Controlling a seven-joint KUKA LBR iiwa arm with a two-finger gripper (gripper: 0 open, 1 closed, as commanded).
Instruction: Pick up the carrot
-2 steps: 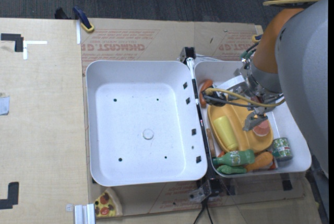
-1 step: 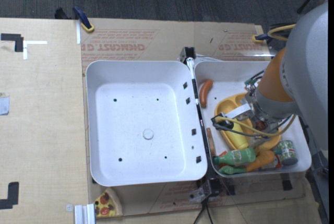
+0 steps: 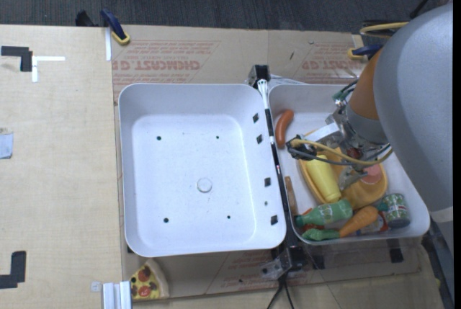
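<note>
You still have the whole job to do. The carrot [image 3: 358, 221] lies at the near end of the right bin [image 3: 311, 96], between the green bottle [image 3: 325, 214] and a small can [image 3: 395, 208]. It is down in the bin, not lifted. The arm [image 3: 421, 95] hangs over this bin, and the tool [image 3: 353, 156] is low above the yellow plate [image 3: 371, 189]. You cannot tell if the tool is clenched or let go, because the arm hides it. The right bin also holds a yellow corn-like piece [image 3: 322, 178] and a red sausage [image 3: 283, 125] at the far end. The left bin [image 3: 130, 156] on the table [image 3: 54, 178] has a small white disc [image 3: 205, 186] in it.
</note>
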